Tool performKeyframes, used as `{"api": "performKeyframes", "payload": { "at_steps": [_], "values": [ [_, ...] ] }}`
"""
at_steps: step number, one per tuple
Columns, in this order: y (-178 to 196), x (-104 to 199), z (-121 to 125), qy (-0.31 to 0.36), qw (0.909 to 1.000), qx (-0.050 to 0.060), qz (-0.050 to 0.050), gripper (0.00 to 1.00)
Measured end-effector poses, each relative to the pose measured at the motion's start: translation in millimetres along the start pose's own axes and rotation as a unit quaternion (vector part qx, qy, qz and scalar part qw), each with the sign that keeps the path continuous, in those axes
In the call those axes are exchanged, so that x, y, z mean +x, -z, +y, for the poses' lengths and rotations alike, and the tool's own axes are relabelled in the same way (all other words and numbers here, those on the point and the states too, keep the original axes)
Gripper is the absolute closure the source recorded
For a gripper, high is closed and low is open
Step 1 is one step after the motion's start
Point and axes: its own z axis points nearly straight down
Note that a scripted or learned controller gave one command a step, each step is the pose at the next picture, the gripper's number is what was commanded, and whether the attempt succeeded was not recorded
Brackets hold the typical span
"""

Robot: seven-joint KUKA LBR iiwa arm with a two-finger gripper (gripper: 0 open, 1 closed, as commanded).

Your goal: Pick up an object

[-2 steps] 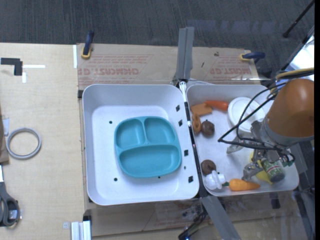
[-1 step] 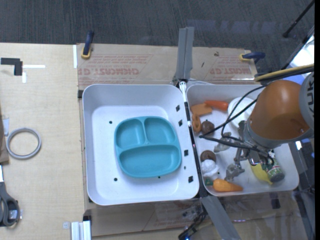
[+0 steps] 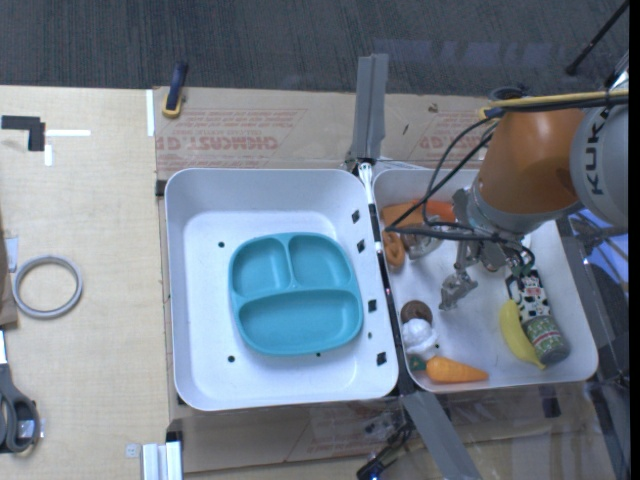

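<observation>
The banana (image 3: 516, 334) is the pickable thing closest to your tool (image 3: 458, 290). It lies in the right bin (image 3: 470, 350), toward the lower right of the frame, just right of and a little below the tool. It is yellow, smooth and curved, and its long side runs mostly up and down the picture. A small bottle (image 3: 541, 326) with a black and white cow pattern lies touching its right side, so there is not much room there.

Your tool hangs low over the middle of the right bin. Nothing is between its fingers (image 3: 447, 296), and I cannot tell how wide they are set.

An orange carrot (image 3: 456, 371), long and pointed, lies along the bottom edge, below the tool. A smooth blue plate (image 3: 295, 294) with three parts sits in the left bin (image 3: 195, 298).
</observation>
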Motion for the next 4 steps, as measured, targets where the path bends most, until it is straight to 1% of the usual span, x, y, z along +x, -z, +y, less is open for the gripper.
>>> {"api": "performKeyframes", "payload": {
  "at_steps": [1, 2, 3, 4],
  "values": [
    [-4.8, -59.0, -23.2, 0.024, 0.9995, -0.008, 0.017, 0.00],
    [-0.2, 19.4, -117.2, 0.029, 0.9996, -0.002, 0.000, 0.00],
    [1.7, 87.9, -54.4, 0.062, 0.9981, -0.001, 0.001, 0.00],
    [-0.4, 32.3, -14.1, -0.030, 0.9996, 0.000, 0.000, 0.00]
  ]
}}
